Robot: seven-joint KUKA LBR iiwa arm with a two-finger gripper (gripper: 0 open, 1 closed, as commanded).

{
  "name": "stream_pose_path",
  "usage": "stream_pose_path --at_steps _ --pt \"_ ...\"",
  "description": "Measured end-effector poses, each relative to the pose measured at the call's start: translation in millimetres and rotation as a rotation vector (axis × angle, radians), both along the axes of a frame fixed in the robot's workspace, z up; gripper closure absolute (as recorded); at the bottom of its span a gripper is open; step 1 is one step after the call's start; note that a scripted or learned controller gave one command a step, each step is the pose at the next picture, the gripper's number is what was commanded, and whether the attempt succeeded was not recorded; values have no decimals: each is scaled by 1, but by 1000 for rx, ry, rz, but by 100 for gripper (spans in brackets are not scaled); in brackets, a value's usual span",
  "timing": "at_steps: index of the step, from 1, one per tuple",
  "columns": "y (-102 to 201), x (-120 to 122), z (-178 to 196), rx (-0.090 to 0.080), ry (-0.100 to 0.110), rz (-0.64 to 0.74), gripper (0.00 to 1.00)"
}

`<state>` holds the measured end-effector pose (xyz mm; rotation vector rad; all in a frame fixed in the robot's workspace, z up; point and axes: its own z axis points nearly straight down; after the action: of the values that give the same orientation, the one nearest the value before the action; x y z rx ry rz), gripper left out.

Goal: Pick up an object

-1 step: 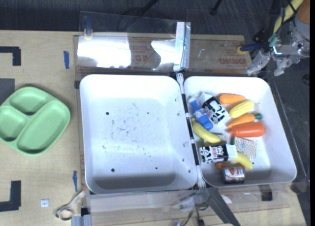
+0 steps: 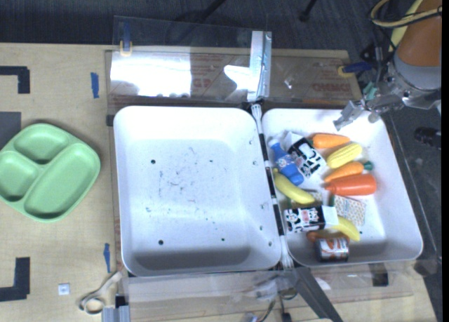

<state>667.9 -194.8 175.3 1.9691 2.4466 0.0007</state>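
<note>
Gripper (image 2: 349, 115): above the right bin's (image 2: 403, 194) far corner; cannot tell its state
Objects: carrots (image 2: 349, 185), corn (image 2: 341, 154), bananas (image 2: 296, 190), cartons (image 2: 306, 219) piled in the right bin
Left bin (image 2: 189, 187): beside it

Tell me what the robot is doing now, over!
Gripper above the right bin's far corner, holding nothing. Toy food piled in that bin: corn, carrot, banana, none picked yet. Nothing in the way.

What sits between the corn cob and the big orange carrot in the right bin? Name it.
In the camera view, a smaller carrot lies between the corn cob above and the big orange carrot below, in the right bin.
</note>
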Motion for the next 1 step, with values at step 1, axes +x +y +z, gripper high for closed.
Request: stream_pose_path --at_steps 1 --pt "-19 2 -74 19 9 53 0"
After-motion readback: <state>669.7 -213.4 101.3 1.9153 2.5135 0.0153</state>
